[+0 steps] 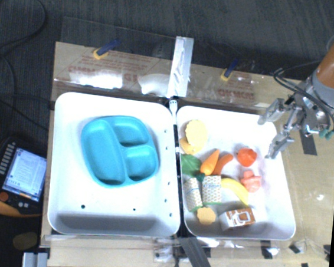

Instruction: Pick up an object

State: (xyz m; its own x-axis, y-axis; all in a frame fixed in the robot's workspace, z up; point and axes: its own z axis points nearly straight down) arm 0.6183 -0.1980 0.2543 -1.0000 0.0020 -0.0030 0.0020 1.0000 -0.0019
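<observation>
Two white bins [57,166], one blue divided plate [119,149], one banana [235,189], two carrots [210,160].

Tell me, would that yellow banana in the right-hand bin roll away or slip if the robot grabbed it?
The banana looks like smooth toy plastic, so it may be slippery and probably light. Its curve suggests it would rock or pivot rather than roll far. Neighbours crowd it, a red piece and a small box, so the gripper might nudge those.

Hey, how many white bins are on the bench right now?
2. The left white bin holds a blue divided tray. The right white bin holds toy food, including a banana and a carrot. None seems hidden.
</observation>
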